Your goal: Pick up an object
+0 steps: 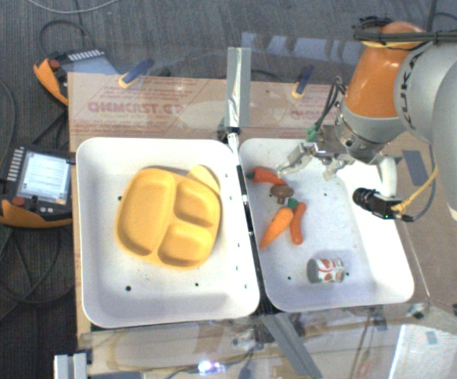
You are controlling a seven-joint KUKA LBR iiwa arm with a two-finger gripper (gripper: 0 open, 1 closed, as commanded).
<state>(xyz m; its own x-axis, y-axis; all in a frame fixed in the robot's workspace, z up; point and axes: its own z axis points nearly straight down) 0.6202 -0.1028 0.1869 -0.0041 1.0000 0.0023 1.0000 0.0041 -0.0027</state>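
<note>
Reaching in from the right edge of the frame, grey arm with orange band bent down over the upper part of the right bin. Hanging above that bin's top rim, gripper with fingers spread wide, nothing between them. Filling much of the left bin, yellow divided tray turned upside down. Lying flat behind both bins, cardboard sheet printed with faint reddish lettering, too pale to read for sure. Resting at far left of the counter, handheld pendant with lit screen, text too small to read. Clustered just below and left of the fingers, toy carrots. Lying near the lower middle of the right bin, small can, red-and-white label unreadable.
</note>
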